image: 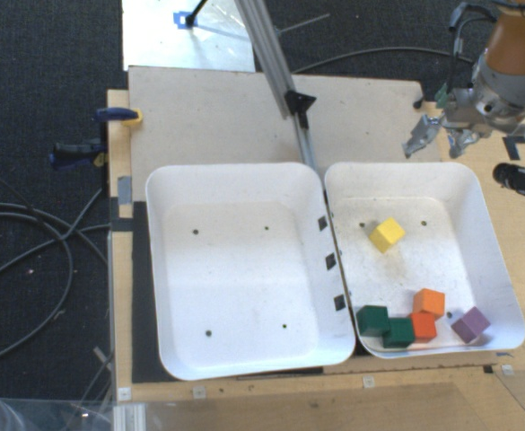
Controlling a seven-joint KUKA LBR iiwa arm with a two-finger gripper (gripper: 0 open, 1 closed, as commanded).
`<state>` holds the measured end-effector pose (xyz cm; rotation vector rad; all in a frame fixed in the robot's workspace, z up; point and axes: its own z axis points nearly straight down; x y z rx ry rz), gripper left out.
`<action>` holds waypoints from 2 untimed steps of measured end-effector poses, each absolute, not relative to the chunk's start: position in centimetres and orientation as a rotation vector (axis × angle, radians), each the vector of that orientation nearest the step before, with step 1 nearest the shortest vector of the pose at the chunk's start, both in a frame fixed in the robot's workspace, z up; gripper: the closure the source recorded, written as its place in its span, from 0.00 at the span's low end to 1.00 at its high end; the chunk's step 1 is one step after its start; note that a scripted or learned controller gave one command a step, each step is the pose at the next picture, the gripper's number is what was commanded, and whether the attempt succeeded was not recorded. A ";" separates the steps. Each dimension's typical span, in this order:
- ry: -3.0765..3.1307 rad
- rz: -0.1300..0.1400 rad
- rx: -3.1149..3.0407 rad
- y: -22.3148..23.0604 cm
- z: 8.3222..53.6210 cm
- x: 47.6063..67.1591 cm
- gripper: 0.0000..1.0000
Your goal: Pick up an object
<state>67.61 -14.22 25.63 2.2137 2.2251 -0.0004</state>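
The gripper (441, 142) hangs at the upper right of the frame, above the bench and just past the far rim of the right bin (486, 214); its two fingers are spread apart, and nothing sits between them, so it carries no load; the grey arm with its orange band (513, 48) rises behind it toward the top right corner. Every candidate for the pick lies in that right bin; a yellow block (389, 234) rests alone near the middle of the bin floor, well apart from the rest; along the lower edge of the bin a cluster gathers, with two dark green blocks (383, 324) touching each other at the lower left, two orange blocks (426, 312) just beside them, one seeming to sit against the other, and a purple block (470, 324) near the lower right corner, slightly apart from the orange pair. The left bin (168, 268) fills the centre left of the frame. As for progress, I judge the task barely begun; no block is lifted or even touched; what is left is the whole of it: choosing a block, descending over it, closing on it and raising it; the yellow block, standing free, looks the easiest to take cleanly, whereas the crowded cluster might foul the fingers.
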 end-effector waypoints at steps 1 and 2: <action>2.224 -0.005 2.224 -16.1 11.6 63.2 0.00; 2.233 -0.001 2.217 -10.6 8.8 60.4 0.00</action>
